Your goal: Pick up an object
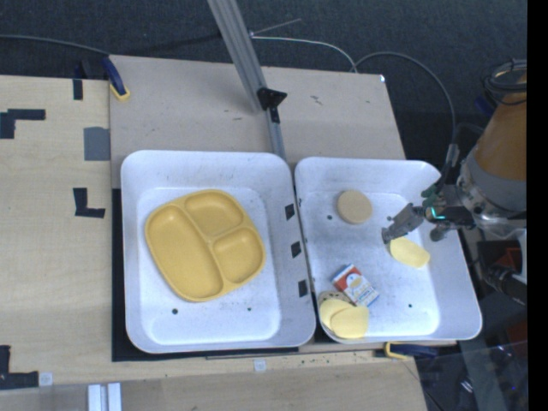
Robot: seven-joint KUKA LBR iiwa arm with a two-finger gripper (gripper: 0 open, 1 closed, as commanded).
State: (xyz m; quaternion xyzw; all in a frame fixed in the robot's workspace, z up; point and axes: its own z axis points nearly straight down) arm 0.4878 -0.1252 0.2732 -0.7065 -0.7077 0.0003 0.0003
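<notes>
Though blurry, gripper (409, 226) beside smooth yellow lump (410, 253).

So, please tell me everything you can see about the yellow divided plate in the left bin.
The yellow divided plate lies flat and face up on the floor of the left bin, turned at a slant. It looks like matte plastic, a rounded shape with a raised rim and three compartments: one long one on the left side and two smaller ones on the right. All three hold nothing. It touches only the bin floor, far from the gripper.
</notes>
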